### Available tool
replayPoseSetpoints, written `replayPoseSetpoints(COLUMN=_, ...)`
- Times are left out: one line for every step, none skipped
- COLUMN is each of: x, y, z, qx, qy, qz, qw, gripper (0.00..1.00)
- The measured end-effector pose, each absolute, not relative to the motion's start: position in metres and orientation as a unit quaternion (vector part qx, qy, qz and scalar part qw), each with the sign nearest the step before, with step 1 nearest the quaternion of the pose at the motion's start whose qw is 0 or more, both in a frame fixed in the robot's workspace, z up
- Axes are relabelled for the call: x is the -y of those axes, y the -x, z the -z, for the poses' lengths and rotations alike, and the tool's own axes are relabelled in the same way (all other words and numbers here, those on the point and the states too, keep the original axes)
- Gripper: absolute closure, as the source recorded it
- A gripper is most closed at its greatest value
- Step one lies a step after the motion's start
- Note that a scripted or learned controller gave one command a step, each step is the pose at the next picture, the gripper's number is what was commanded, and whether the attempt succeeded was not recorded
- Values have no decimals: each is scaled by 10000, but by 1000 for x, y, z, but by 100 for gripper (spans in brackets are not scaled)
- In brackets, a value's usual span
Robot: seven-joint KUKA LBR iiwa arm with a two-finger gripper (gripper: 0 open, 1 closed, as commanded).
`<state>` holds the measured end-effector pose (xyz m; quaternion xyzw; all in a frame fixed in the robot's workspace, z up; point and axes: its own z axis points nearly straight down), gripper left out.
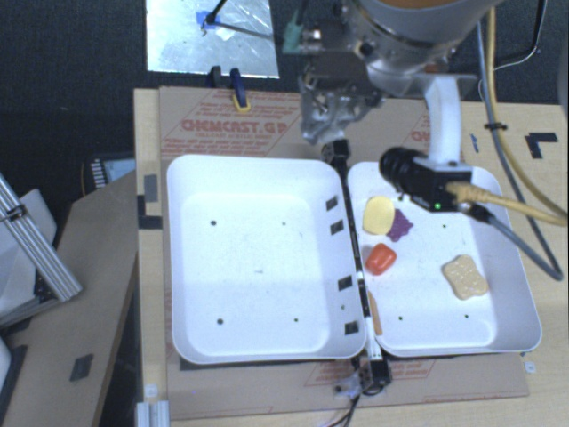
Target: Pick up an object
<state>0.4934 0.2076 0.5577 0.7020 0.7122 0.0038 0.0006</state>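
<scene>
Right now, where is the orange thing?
The orange thing lies in the right bin, near the divider, just below the yellow piece and purple piece.

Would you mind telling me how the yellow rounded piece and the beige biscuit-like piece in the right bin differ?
The yellow rounded piece is smooth and bright; the beige biscuit-like piece is pale with a wavy outline. The yellow one lies near the divider, touching a purple object; the beige one lies alone toward the bin's outer side. The yellow one sits farther back, the beige one nearer the front. Both rest flat in the right white bin.
</scene>
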Motion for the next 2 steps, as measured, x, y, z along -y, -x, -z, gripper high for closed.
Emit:
replayPoseSetpoints(x=-208, y=-494, z=-569, qx=-7136, qy=-7005, qz=-50, qw=8, gripper=100)
replayPoseSetpoints(x=-208, y=-494, z=-569, qx=-7141, qy=-7001, qz=-46, qw=6, gripper=0)
